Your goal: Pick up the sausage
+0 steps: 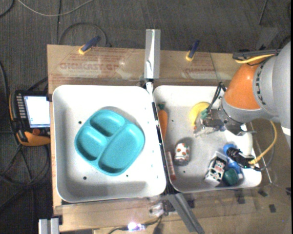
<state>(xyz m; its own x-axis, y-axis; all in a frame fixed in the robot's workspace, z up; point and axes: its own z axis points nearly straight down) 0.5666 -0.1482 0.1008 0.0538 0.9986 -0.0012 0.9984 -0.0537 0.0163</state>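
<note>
Faintly legible "CHEMCAST" on clear sheet (90,66); hand (208,122) beside banana (199,111), grip state unclear.

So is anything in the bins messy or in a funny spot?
A little. The brownish sausage and the carrot are both jammed along the right bin's left wall. The teal plate sits crooked in the left bin. Nothing looks spilled or broken.

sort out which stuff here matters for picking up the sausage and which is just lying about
For the job:
sausage, by the right bin's left wall
hand, over the same bin, apart from the sausage

Just lying about:
teal plate in the left bin
carrot
yellow banana
spotted toy
white box
</note>
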